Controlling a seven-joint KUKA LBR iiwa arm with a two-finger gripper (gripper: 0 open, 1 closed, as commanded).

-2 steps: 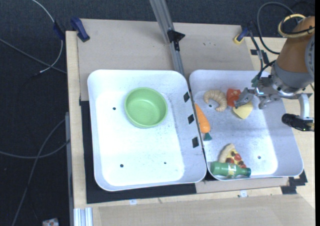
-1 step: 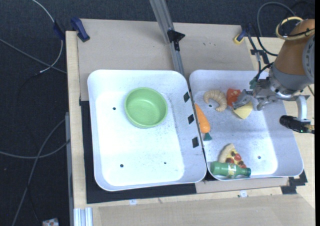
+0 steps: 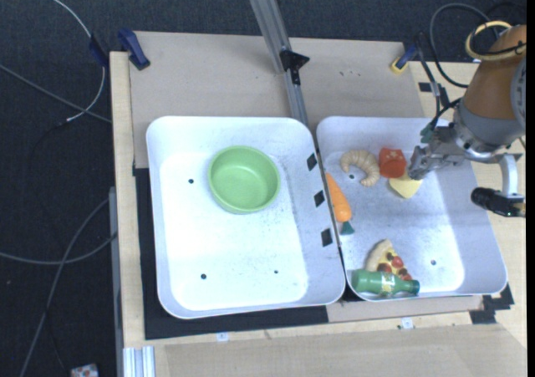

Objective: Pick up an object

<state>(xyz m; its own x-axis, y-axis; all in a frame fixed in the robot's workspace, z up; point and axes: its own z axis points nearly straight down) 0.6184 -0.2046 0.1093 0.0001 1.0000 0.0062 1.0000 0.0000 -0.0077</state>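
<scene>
**Gripper low over the right bin, beside the red block and yellow wedge**

The gripper [image 3: 418, 162] sits in the upper part of the right bin [image 3: 468, 233], its tip right next to a red block [image 3: 391, 161] and just above a pale yellow wedge [image 3: 406, 187]. From this slanted view I cannot tell whether the jaws are apart or together, nor whether anything sits between them; the tip appears to touch or nearly touch the red block's right side.

Left of the red block lies a tan croissant-shaped piece [image 3: 360, 164], close to the block. Further left, along the bin's left wall, an orange carrot [image 3: 338, 197] lies lengthwise, pointing up the frame. In the lower part of the same bin, a slice of pizza [image 3: 386, 259] rests just above a green bottle [image 3: 382, 283] lying on its side against the bottom wall.

The arm [image 3: 493, 95] enters from the right edge of the frame, grey at the wrist with an orange section above it.

The left bin [image 3: 192, 283] fills the centre-left of the frame and holds a green bowl [image 3: 243, 179], upright, in its upper middle. Both bins rest on a light wooden bench [image 3: 201, 74]. A metal pole [image 3: 267, 16] runs from the top of the frame down to the gap between the bins.
</scene>
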